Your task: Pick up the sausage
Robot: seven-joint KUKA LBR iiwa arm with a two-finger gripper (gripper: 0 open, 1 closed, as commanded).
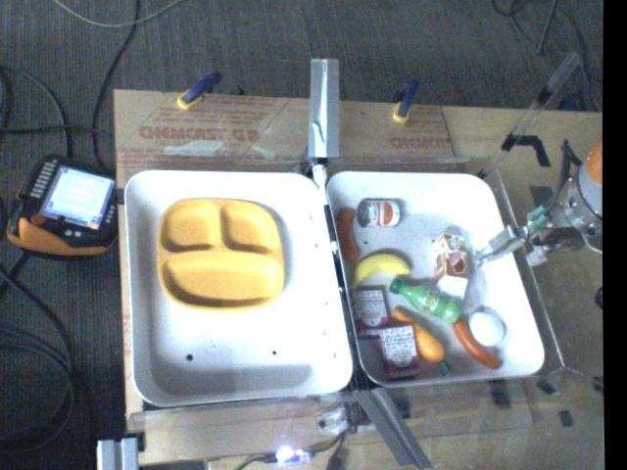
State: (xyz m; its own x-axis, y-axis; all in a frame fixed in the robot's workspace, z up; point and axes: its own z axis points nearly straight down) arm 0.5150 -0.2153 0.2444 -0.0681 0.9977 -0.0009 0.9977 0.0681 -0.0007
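Note:
A reddish-brown sausage point(345, 235) lies lengthwise against the left wall of the right bin point(509, 218), just left of the banana point(380, 265). A second, orange-red sausage-like piece point(477, 346) rests in the bin's front right corner beside a white cup point(486, 325). My gripper point(497, 248) hangs over the right side of that bin, close to a red-and-white packet point(452, 256) and well to the right of the brown sausage. Nothing is seen held in it.
The right bin also holds a tin can point(379, 212), a green bottle point(427, 300), two dark red packets point(369, 307) and an orange carrot-like piece point(428, 341). A yellow compartment tray point(222, 252) sits in the left bin point(147, 341). A teach pendant point(67, 204) lies left of the bench.

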